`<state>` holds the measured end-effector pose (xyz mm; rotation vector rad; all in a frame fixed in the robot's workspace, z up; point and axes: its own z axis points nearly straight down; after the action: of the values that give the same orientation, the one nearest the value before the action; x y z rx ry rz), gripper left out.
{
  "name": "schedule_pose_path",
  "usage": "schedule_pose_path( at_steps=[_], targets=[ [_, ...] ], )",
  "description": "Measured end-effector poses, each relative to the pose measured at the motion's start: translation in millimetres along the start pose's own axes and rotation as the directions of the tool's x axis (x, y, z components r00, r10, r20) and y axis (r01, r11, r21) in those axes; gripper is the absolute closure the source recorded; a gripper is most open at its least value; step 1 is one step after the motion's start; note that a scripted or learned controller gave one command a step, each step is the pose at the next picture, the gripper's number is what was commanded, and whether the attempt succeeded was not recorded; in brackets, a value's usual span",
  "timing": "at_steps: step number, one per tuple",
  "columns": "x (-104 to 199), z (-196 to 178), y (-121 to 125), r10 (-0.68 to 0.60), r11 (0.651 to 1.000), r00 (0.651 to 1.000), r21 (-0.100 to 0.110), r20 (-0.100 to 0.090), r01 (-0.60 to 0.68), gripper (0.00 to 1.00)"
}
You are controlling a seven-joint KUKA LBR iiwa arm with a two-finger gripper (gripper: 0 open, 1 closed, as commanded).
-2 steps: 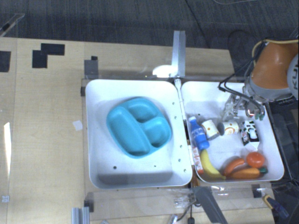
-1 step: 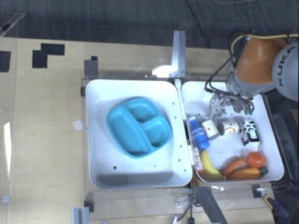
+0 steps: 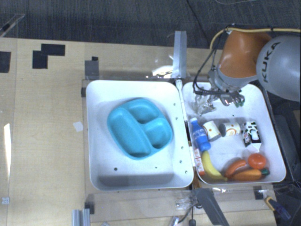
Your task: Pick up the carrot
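The carrot [image 3: 245, 175] is a long orange piece with a green end. It lies flat along the front wall of the right bin [image 3: 273, 121], below a red tomato [image 3: 257, 160]. My gripper [image 3: 205, 105] hangs over the back left part of that bin, under the orange wrist band. It is well apart from the carrot, which lies toward the bin's front right corner, and there is nothing in it that I can make out.
In the right bin lie a blue bottle [image 3: 199, 136], a banana [image 3: 209, 165], an orange-red pepper [image 3: 234, 166], two small white cans [image 3: 212, 129], and a black-and-white item [image 3: 251, 133]. The left bin [image 3: 96, 126] holds a blue divided tray [image 3: 139, 127].
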<state>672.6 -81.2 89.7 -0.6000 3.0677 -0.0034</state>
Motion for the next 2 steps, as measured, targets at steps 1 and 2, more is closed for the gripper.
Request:
schedule_pose_path(
  at_steps=[1,2],
  targets=[
    [48.7,-0.1,-72.9,-0.14,0.99,0.99,0.001,-0.002,0.14,1.0],
    [31.9,-0.6,-23.5,-0.394,0.919,0.919,-0.001,0.0,0.394,1.0]
  ],
)
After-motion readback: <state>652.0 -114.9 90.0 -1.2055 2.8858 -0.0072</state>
